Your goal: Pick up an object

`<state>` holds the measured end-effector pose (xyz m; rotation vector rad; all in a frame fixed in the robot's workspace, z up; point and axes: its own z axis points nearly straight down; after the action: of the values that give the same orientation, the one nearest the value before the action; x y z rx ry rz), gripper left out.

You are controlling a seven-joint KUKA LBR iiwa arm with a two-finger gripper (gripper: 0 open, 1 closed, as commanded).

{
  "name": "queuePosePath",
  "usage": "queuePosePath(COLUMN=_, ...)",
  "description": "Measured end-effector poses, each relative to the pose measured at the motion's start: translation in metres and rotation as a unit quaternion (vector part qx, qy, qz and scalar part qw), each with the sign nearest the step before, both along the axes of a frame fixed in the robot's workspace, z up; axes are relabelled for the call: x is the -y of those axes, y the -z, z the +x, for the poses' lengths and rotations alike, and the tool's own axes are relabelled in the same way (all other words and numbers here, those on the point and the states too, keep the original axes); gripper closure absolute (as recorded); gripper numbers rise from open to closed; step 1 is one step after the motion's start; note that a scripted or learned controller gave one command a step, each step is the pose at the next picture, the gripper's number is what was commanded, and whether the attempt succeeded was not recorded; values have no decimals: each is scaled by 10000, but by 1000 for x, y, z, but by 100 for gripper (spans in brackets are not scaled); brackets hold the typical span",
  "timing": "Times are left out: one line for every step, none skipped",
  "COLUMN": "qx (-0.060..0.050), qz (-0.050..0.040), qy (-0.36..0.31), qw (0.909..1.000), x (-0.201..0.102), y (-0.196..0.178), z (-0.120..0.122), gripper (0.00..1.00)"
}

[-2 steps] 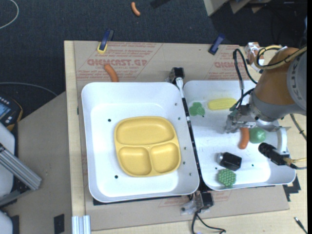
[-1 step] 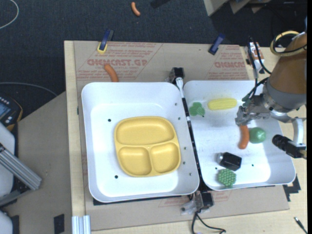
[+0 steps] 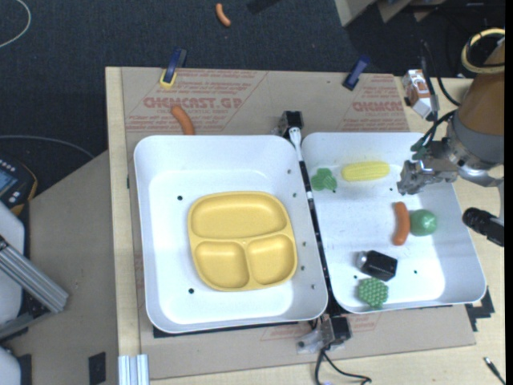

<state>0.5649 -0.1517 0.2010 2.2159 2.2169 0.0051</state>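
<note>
The right bin point(image 3: 353, 291) holds a yellow corn cob point(image 3: 365, 171), a small green broccoli piece point(image 3: 324, 180), an orange sausage point(image 3: 400, 222), a green ball point(image 3: 423, 222), a black block point(image 3: 378, 263) and a green bumpy round thing point(image 3: 373, 293). My gripper point(image 3: 412, 178) hangs over the bin's far right part, just right of the corn cob and above the sausage. Nothing shows between its fingers.
The left bin point(image 3: 160, 215) carries a yellow tray with three compartments point(image 3: 240, 239). An orange sausage point(image 3: 183, 119) lies on the cardboard behind the left bin, and another point(image 3: 223, 14) lies on the floor. Clamps point(image 3: 171, 70) point(image 3: 355, 74) grip the board's far edge.
</note>
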Motion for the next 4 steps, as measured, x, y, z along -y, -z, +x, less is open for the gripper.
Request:
queuePosePath(qx=-11, qz=4, qy=-1, qw=10000, x=0, y=-26, z=1, gripper=100)
queuePosePath(qx=-12, qz=11, qy=-25, qw=10000, x=-45, y=-35, z=22, gripper=100)
queuePosePath(qx=-18, qz=13, qy=-23, qw=10000, x=-84, y=-26, z=43, gripper=100)
queuePosePath(qx=-16, qz=15, qy=-22, qw=10000, x=-123, y=-24, z=64, gripper=100)
